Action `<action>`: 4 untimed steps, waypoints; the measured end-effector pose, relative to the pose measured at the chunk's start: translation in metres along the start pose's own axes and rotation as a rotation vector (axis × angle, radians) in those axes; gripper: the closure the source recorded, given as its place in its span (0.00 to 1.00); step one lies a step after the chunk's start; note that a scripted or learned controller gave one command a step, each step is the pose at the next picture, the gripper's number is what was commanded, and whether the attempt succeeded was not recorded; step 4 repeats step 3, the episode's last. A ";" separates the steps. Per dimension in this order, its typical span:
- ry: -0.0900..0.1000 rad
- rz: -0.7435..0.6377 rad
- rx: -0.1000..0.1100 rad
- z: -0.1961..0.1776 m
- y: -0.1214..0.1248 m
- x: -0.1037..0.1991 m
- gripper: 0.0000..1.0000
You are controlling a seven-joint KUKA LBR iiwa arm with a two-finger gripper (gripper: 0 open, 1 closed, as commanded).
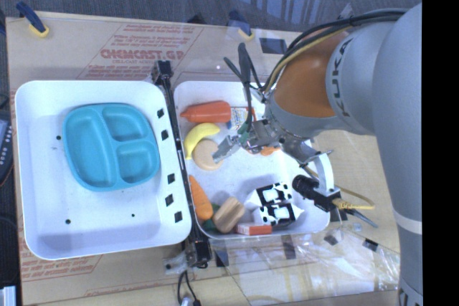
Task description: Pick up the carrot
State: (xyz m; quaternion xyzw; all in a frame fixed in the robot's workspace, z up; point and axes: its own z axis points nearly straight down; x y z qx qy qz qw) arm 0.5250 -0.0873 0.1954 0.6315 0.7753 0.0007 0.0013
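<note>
The carrot [201, 198], orange and tapered, lies in the right bin [315, 226] against its left wall, pointing toward the near corner. My gripper [237, 140] hangs over the middle of this bin, above and to the right of the carrot and apart from it. It sits next to a yellow banana [201, 135] and a tan round piece [206, 155]. A small orange thing [268, 150] shows just under the wrist, mostly hidden by it.
A red-orange long item [206, 112] lies at the bin's far side. A tan bread-like piece [228, 214], a red and white item [254, 229] and a black-and-white patterned block [276, 206] crowd the near side. A blue divided plate [111, 145] rests in the left bin [43, 226].
</note>
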 end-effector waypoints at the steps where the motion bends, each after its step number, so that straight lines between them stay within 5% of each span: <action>1: 0.001 0.125 0.008 0.105 -0.023 -0.064 0.00; 2: -0.003 0.238 -0.004 -0.011 0.045 -0.106 0.00; 3: 0.006 0.321 0.017 0.067 0.002 -0.044 0.00; 4: 0.006 0.321 0.017 0.067 0.002 -0.044 0.00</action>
